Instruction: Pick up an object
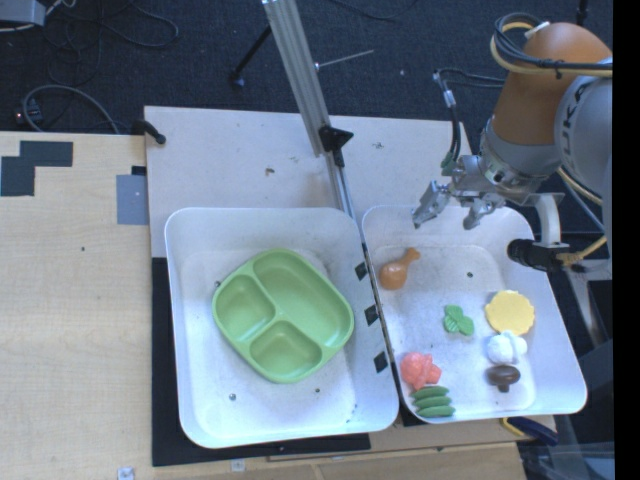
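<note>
Hanging over the far rim of the right bin [560, 388], the hand [456, 208] is being seen with its two fingers spread apart and nothing between them. It is being carried by the grey arm [560, 98] with the orange band, which is reaching in from the right.

Below the hand, inside the right bin, several small toy foods are being shown lying apart from one another. An orange drumstick [397, 268] is lying nearest the hand, close to the divider between the bins. A green leaf [458, 320] is resting near the middle, and a yellow disc [510, 311] is lying beside it toward the right wall. Just below the disc a white ball [504, 348] is sitting, with a brown mushroom [503, 376] just beneath it. At the near-left corner a pink piece [421, 370] is touching a green pea pod [433, 401].

In the left bin [190, 238], a green divided plate [282, 314] is lying tilted across the middle. Both bins are being borne by the table [70, 298], and a slanted metal rail [305, 78] is standing behind them.
</note>
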You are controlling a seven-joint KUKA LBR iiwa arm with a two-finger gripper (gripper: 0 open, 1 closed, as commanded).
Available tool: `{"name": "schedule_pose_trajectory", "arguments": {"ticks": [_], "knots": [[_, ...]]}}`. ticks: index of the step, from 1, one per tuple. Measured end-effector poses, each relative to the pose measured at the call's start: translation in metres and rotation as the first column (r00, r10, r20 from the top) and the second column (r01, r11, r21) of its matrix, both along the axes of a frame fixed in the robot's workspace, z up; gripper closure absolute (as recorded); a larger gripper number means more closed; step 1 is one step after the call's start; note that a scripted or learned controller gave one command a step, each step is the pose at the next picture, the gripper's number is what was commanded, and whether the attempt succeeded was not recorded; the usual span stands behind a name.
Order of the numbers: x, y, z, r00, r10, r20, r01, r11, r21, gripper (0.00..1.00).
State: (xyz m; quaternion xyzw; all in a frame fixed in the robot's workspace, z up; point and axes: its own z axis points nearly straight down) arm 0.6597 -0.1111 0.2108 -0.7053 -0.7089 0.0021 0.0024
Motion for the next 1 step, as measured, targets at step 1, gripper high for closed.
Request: {"name": "schedule_pose_trajectory", "arguments": {"ticks": [1], "knots": [[-0.0005, -0.0047, -0.0632, 1.0, -0.005, -0.002, 0.005, 1.0, 0.0, 0.0]]}}
